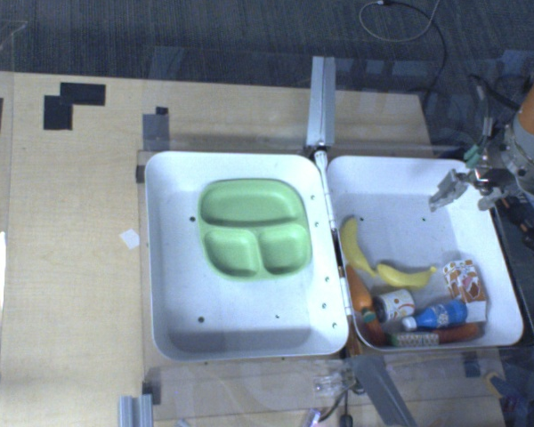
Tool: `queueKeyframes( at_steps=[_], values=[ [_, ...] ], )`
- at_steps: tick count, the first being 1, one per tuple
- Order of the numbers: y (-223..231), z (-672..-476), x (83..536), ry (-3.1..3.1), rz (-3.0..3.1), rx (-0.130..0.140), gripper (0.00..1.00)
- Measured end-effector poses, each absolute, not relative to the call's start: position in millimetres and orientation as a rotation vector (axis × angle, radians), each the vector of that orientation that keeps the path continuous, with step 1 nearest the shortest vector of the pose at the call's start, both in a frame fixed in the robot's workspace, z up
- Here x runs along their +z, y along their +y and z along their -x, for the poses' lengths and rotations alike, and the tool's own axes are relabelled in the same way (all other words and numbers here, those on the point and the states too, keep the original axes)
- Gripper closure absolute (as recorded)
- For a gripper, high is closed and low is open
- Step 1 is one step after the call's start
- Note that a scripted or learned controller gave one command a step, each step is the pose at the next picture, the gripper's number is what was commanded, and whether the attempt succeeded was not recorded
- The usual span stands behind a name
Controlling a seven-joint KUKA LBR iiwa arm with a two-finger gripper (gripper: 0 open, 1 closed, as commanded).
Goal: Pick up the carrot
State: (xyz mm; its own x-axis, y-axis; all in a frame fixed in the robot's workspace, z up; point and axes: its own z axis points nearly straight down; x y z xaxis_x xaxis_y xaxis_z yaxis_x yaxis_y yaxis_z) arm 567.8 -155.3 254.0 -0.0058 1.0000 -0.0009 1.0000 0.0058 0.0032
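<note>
Bench [71, 265], light wood, carries two shallow white bins side by side. Left bin [173, 238] holds a green divided tray [254, 228], three compartments, sitting approx. centre. Right bin [400, 194] has its items crowded at the near edge, far half bare. Arm [529, 127] comes in from the right, grey w/ orange band; gripper [467, 188] hovers over the bin's far right corner, fingers spread apart, nothing btwn them. Banana [374, 261] curves from the left wall toward bin centre. Carrot [359, 290] lies along the left wall at the near corner, just beside the banana's lower end, touching a small can [394, 305]. Blue-capped bottle [438, 316] lies beside the can. Carton [464, 283] w/ brown-white print stands at the right end, well apart from the gripper.
</note>
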Motion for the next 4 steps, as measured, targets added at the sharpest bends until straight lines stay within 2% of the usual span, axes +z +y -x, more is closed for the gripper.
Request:
queueKeyframes(
  at_steps=[1, 2, 3, 4],
  values=[
    [-106, -523.2, 399, 2.491, -1.899, 0.007, 0.00],
    [-105, -525.1, 411, 2.491, -1.888, 0.013, 1.00],
    [-186, -520.7, 342, 2.387, -2.032, 0.003, 1.00],
    [-195, -536.8, 437, 2.428, -1.980, 0.005, 1.00]
  ],
)
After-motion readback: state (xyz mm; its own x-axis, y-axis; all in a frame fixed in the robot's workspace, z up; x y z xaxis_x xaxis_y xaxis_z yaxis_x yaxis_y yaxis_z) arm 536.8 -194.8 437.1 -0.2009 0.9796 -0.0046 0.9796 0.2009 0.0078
